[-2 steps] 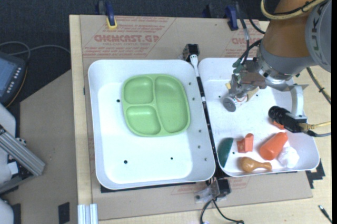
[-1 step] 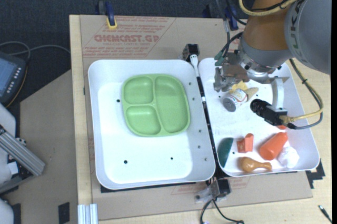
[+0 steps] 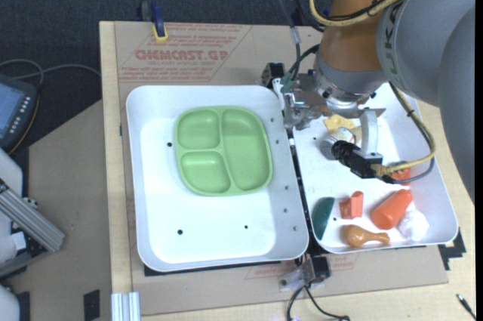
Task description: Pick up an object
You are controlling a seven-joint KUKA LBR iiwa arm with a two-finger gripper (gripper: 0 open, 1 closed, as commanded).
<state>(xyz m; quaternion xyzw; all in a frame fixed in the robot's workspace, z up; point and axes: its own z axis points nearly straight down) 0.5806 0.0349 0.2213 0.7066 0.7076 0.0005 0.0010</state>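
Nothing had been lifted, as far as could be judged: every loose thing lay on the floor of the shallow white bin of small items (image 3: 315, 177), which serves here as the landmark. The grey arm's gripper (image 3: 327, 111) hung low over that bin's far end, close to the wall it shares with the neighbouring white bin (image 3: 151, 183). The wrist hid its underside, so how wide it stood, and whether it had hold of anything, could not be told.

A pale yellow lump (image 3: 339, 122) showed just beneath the gripper at the bin's far end; it seemed the likeliest target, though contact could not be confirmed. Along the bin's near rim lay a dark green tapered piece (image 3: 323, 215), a small orange-red block (image 3: 352, 205), an orange carrot-shaped toy (image 3: 392, 208), a tan drumstick-shaped toy (image 3: 364, 237) and a crumpled white scrap (image 3: 413, 223), all well apart from the gripper. A green divided plastic plate (image 3: 224, 150) sat alone in the neighbouring bin.

The grasp, the closing and the lift all appeared still to be done.
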